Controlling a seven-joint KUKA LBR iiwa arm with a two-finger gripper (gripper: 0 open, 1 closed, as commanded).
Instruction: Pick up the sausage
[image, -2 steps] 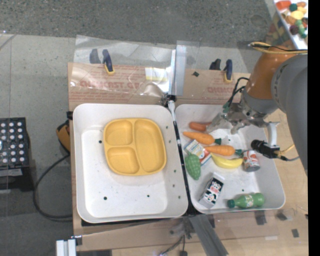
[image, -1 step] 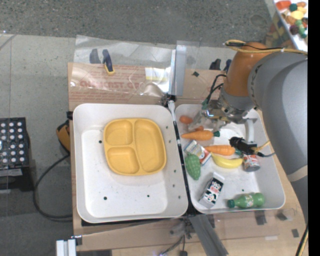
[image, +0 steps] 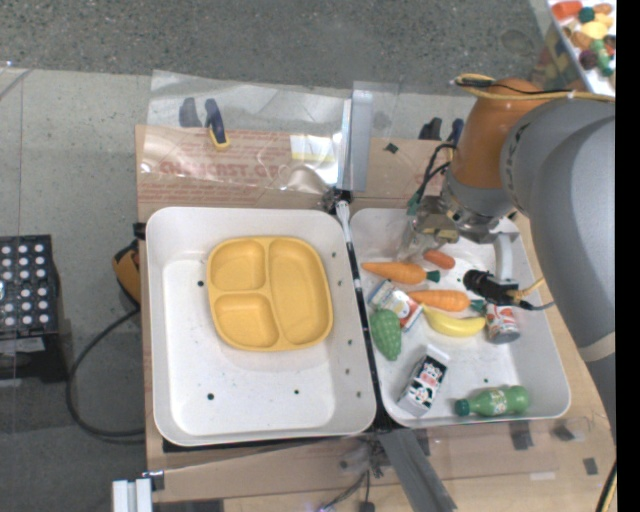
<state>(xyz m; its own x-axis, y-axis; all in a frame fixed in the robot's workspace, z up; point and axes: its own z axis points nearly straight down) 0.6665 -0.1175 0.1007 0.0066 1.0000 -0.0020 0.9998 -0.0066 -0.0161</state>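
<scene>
The sausage (image: 438, 259), a short reddish-orange piece, lies in the upper part of the right bin (image: 545, 370), just right of a carrot. My gripper (image: 430, 234) hangs at the end of the grey arm with its orange band, directly above and slightly behind the sausage, close to the bin floor. The gripper's body hides its tips, and nothing can be seen held in it.
The right bin also holds two carrots (image: 395, 271) (image: 441, 299), a banana (image: 452, 322), a small can (image: 502, 323), a green bottle (image: 493, 402), a milk carton (image: 424, 381), a green vegetable (image: 386, 333) and a packet (image: 400, 303). A yellow divided tray (image: 270, 292) sits in the left bin (image: 180, 390).
</scene>
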